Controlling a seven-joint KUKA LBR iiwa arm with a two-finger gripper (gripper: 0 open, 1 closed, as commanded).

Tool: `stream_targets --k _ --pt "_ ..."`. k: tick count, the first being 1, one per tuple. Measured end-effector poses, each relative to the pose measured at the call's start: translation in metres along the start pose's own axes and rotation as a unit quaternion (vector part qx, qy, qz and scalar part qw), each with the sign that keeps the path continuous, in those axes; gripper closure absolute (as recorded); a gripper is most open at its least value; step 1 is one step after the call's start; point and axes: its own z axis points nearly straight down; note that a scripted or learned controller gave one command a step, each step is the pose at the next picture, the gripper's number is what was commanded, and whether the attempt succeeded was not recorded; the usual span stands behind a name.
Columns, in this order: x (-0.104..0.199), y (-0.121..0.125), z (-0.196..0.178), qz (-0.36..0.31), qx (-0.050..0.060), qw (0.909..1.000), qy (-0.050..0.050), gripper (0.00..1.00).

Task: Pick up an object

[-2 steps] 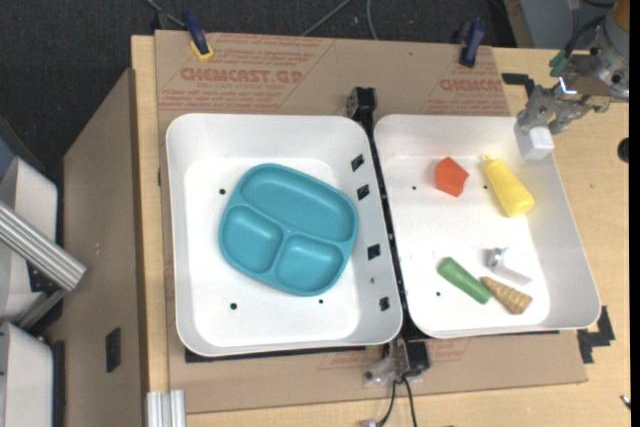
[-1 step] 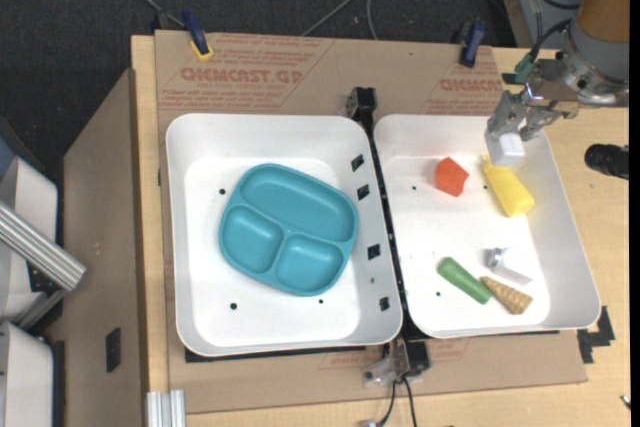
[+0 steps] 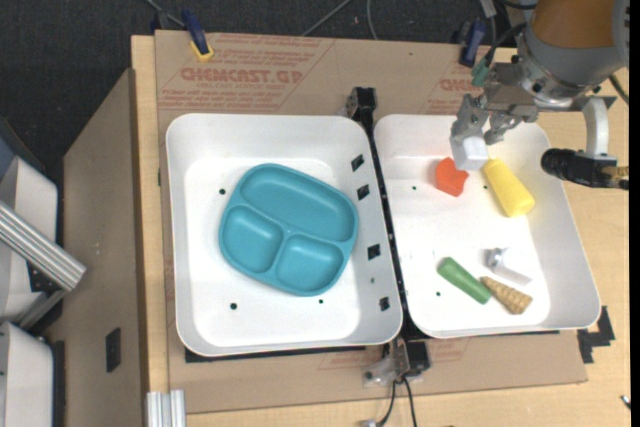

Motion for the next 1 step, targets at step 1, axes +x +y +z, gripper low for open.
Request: stream_targets --k 1 --pt "0.0582 -0.0107 0.0004 0.0 0.0 1.0 0.0 1.0"
